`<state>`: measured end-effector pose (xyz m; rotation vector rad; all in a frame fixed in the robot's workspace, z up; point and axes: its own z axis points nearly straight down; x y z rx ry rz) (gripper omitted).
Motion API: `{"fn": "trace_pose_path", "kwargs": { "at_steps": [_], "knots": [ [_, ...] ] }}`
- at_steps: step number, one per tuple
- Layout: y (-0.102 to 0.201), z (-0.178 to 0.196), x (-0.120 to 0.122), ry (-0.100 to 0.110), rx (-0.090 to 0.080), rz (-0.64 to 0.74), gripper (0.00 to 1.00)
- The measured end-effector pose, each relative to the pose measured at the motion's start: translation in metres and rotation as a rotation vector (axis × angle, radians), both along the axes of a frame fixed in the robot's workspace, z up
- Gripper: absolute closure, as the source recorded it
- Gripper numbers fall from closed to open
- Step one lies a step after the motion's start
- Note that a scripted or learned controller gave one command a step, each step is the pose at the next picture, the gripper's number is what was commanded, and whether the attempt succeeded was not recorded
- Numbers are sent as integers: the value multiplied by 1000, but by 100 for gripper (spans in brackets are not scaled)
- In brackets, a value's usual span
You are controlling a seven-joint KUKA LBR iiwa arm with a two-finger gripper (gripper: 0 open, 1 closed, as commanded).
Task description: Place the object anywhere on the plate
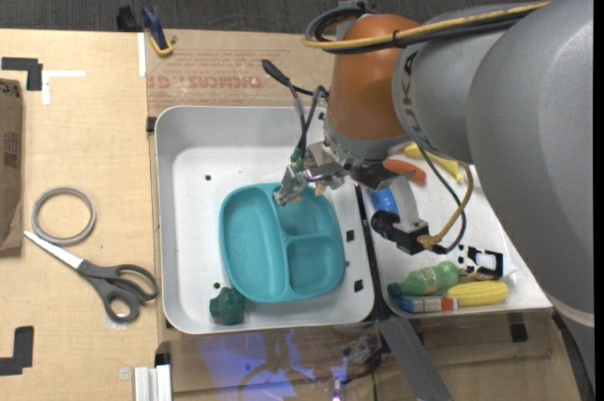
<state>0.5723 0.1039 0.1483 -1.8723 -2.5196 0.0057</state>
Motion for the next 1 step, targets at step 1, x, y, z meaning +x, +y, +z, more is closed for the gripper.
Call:
{"fn": "trace_pose_path", "kwargs": {
  "at_steps": [1],
  "knots": [
    [-17, 142, 10, -4, 0, 130, 100]
  ]
}}
